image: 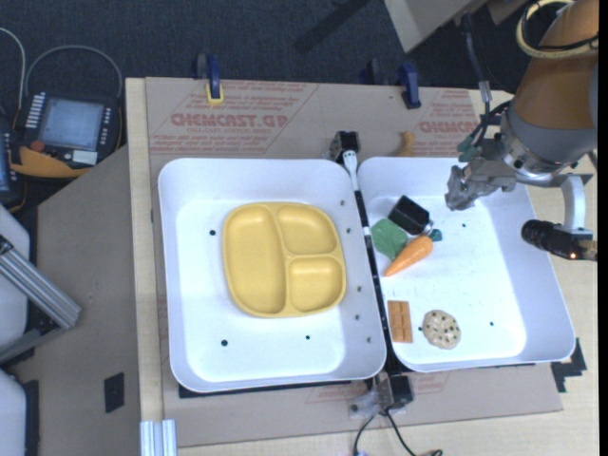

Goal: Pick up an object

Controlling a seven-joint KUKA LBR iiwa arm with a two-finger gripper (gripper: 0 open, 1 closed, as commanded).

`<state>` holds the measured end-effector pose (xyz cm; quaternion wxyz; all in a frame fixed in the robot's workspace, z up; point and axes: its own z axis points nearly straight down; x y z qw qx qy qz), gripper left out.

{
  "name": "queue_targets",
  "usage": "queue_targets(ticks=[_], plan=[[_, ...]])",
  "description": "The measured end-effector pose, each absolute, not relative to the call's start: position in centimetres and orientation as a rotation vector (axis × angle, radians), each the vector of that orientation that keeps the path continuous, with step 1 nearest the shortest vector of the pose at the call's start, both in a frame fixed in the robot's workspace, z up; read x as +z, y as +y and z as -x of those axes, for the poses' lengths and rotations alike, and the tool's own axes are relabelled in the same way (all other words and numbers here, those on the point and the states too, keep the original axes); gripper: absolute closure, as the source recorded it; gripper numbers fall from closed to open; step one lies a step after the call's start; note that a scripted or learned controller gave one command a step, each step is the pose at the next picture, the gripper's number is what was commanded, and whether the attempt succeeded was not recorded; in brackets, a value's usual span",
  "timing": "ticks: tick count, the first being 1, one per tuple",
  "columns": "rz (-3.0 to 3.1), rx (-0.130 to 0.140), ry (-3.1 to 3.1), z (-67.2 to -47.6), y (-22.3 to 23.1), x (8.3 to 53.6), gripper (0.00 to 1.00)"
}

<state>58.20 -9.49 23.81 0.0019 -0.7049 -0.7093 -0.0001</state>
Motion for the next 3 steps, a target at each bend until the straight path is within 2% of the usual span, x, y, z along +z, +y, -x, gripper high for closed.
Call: queue_targets(ticks=[2,3], plan=[[2.217,-0.004,-2.229,-60.8,1.6,25.1,1.0],[2.216,-0.004,-2.229,-62.8,6.7,24.3,1.0]])
